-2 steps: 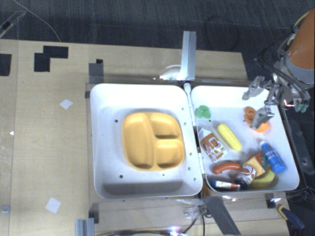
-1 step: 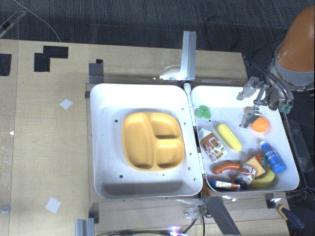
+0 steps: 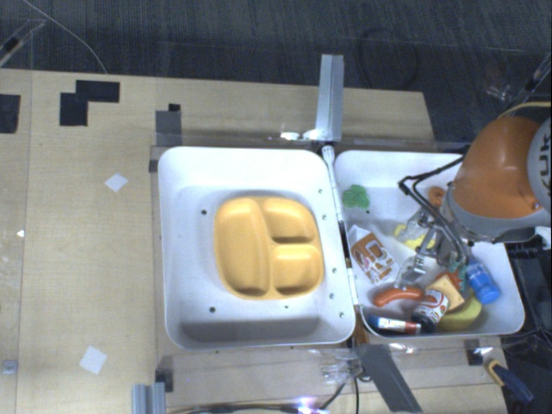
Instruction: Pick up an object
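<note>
Bench (image 3: 78, 257) bears 2 white bins. Left bin (image 3: 185, 231) holds yellow divided tray (image 3: 266, 247). Right bin (image 3: 509, 309): gripper (image 3: 423, 261) low amid clutter, finger state impossible to tell. Around it: orange-white packet (image 3: 373, 257), banana (image 3: 466, 313), blue bottle (image 3: 481, 283), green object (image 3: 356, 197).

A pale wooden bench (image 3: 78, 257) stands against dark grey carpet (image 3: 259, 15).
</note>
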Robot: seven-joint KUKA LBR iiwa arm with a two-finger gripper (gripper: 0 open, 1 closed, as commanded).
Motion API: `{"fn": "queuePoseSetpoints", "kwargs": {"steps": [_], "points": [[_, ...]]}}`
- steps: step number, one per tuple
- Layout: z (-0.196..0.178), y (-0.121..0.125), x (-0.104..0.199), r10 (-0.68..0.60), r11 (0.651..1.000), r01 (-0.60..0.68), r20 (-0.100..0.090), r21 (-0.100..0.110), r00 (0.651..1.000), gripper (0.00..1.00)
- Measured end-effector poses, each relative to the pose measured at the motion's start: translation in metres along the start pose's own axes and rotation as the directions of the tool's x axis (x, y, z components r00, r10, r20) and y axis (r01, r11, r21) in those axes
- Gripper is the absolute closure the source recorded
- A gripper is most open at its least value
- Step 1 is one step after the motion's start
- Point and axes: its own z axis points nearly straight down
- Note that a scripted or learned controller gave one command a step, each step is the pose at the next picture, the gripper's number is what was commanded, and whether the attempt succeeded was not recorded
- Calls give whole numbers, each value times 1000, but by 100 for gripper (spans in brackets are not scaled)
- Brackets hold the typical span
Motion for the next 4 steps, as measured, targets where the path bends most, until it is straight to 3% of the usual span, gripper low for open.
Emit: {"fn": "queuePoseSetpoints", "kwargs": {"steps": [1,2,3,4], "points": [[30,-14,-66,185,983,-185,11,-4,983,0],[14,12,-129,500,866,-500,8,-6,866,0],[29,29,-113,501,865,-501,5,-3,865,0],[32,64,-114,691,723,-691,2,5,723,0]]}}
